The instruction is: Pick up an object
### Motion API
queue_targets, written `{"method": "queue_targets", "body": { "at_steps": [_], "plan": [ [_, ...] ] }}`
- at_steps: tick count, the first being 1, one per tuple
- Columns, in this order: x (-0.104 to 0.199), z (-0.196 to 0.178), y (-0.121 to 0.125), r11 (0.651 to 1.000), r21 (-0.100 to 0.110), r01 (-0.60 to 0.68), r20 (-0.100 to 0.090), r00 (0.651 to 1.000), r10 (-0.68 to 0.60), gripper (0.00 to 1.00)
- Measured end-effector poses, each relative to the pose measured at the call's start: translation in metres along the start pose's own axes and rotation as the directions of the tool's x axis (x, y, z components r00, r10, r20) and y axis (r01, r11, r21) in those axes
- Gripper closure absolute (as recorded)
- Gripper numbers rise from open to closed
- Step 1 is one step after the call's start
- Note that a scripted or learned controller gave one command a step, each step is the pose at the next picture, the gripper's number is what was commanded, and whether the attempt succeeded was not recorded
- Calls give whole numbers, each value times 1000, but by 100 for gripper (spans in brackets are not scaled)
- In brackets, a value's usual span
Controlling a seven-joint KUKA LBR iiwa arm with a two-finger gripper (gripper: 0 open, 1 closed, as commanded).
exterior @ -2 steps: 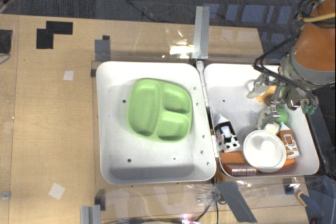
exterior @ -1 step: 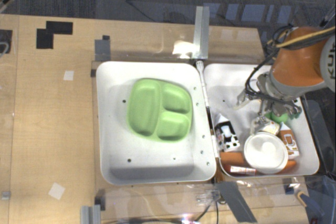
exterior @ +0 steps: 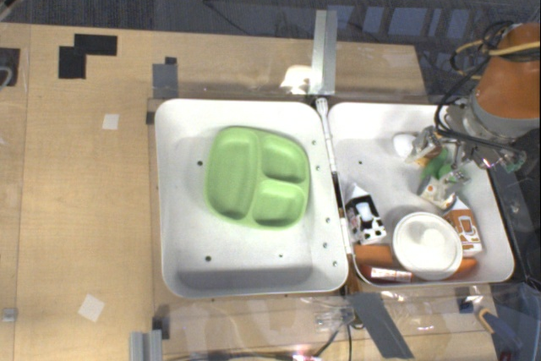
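My gripper hangs low over the back right part of the right bin, under the orange band of the arm. Right beneath it lie a small green object and a white and orange packet; whether it touches them I cannot tell. A white piece lies just to its left. At the front of this bin sits a white bowl, partly on a long orange-brown item.
The left bin holds a green divided plate. In the right bin, a black and white item lies near the dividing wall and a brown box is beside the bowl. Cables loop around the arm at the right.
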State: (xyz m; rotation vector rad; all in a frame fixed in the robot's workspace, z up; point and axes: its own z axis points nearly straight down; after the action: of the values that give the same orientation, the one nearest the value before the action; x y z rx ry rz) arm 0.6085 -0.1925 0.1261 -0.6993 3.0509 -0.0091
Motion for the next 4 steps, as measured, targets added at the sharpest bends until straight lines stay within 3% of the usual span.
{"method": "queue_targets", "body": {
  "at_steps": [1, 3, 4],
  "plan": [
    [11, 35, 24, 996, 1, -86, 5, 996, 86, 0],
    [78, 34, 33, 945, 2, -326, 10, 945, 326, 0],
    [-5, 35, 70, 961, -3, -277, 9, 961, 277, 0]
  ]
}}
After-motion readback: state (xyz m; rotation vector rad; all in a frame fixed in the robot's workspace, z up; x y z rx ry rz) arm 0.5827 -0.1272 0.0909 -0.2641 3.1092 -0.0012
